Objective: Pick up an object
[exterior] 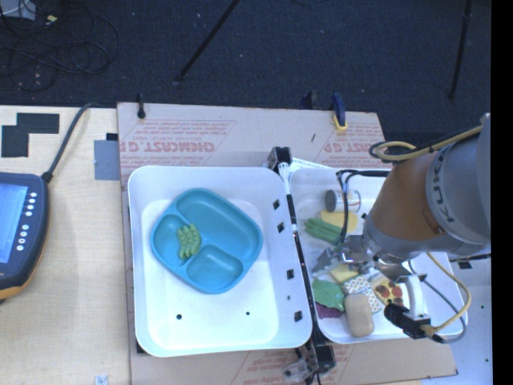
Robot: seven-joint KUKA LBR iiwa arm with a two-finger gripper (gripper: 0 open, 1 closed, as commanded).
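1. Gripper (350, 257) — lower right of frame, low in the right bin (449, 327); finger opening cannot be told.
2. Toy food pile (349, 291) — directly beneath it; single out one piece, descend squarely.

Even, bright overhead light with soft shadows; the picture is slightly soft and grainy throughout.

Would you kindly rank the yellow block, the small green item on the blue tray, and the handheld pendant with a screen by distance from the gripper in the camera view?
From the gripper, low in the right bin:
1. Yellow block, just above it in the same bin.
2. Small green item on the blue divided tray, in the left bin.
3. Handheld pendant with a screen, at the far left edge, off the bins.
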